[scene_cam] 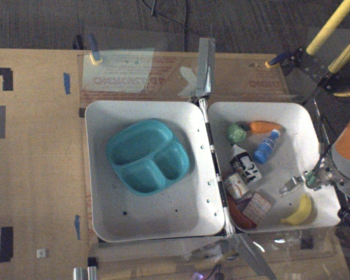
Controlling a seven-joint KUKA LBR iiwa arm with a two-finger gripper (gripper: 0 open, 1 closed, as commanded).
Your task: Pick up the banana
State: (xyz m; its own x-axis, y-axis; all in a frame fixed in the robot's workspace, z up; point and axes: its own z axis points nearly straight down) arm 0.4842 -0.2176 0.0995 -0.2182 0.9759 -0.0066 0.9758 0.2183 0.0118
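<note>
The yellow banana (299, 210) lies curved in the near right corner of the right bin (297, 116). My gripper (297, 184) hangs just behind the banana, on the far side of it, low over the bin floor. The grey arm with its orange band (345, 147) comes in over the bin's right rim. Nothing shows in the gripper, and the banana rests on the floor apart from it.
The right bin also holds a green item (236, 133), an orange carrot (265, 126), a blue bottle (266, 146), a black-and-white bottle (245, 163), small boxes (256, 206) and a red item (240, 213) along its left side. A teal divided plate (149, 155) sits in the left bin (105, 214).
</note>
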